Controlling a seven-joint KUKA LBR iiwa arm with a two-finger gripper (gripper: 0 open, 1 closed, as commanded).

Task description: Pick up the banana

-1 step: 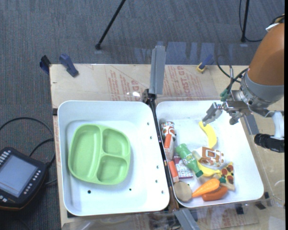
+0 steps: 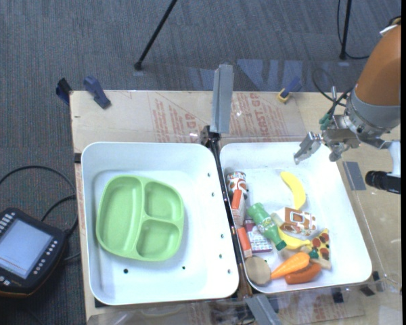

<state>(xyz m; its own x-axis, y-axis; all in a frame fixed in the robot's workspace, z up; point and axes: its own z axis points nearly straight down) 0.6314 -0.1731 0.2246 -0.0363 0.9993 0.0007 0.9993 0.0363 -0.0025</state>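
Banana lay untouched in the right bin, not yet picked. Gripper hovered above the bin's far edge, fingers spread, holding nothing; reach & grab remained.

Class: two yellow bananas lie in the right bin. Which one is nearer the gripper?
The upper banana, lying alone on bare bin floor just below the gripper; the lower banana sits among the toys.

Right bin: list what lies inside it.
The right bin holds a banana, green bottle, carrot, a can and more toy food in a heap; whatever lies beneath that heap is covered.
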